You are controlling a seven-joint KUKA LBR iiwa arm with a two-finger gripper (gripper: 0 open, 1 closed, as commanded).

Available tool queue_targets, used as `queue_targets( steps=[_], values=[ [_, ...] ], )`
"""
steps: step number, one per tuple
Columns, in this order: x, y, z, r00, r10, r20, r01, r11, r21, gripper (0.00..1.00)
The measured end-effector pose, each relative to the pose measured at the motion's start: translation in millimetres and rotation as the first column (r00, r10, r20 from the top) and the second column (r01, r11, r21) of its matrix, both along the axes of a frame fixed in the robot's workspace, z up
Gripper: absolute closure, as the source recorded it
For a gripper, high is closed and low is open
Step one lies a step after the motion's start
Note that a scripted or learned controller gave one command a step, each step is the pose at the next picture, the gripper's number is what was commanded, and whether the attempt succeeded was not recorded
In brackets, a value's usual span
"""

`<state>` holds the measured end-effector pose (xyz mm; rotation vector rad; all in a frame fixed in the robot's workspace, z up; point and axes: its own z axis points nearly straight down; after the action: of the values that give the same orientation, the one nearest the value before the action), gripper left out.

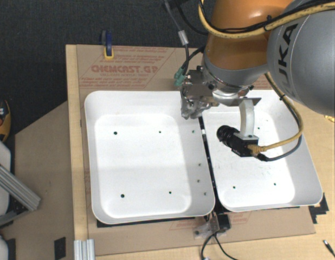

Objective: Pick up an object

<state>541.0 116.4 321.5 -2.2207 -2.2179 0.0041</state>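
Note:
My gripper hangs below the grey wrist and orange band, low over the back-left part of the right bin, close to the divide between the two bins. The arm's bulk hides what lies straight under it. A black cylindrical piece sits just below the wrist over the right bin, with a yellow cable running from it back to the arm. I cannot tell whether it touches the bin floor. The left bin shows a white floor with a few small dark dots.
Both bins rest on a brown board with red lettering. A blue and yellow clamp stands at the board's back edge. Black cables rise behind the arm. A small connector lies at the board's front edge.

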Motion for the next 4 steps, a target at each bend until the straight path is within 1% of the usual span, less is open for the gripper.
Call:
queue_targets(
  steps=[1,2,3,4],
  values=[
    [16,116,-44,1.000,0.012,0.001,-0.013,1.000,0.003,1.00],
    [3,108,-4,1.000,0.003,0.007,-0.003,1.000,0.002,1.00],
    [57,107,-60,1.000,-0.001,0.005,0.001,1.000,-0.001,1.00],
    [75,78,2,1.000,-0.002,0.011,0.002,1.000,0.001,1.00]
  ],
)
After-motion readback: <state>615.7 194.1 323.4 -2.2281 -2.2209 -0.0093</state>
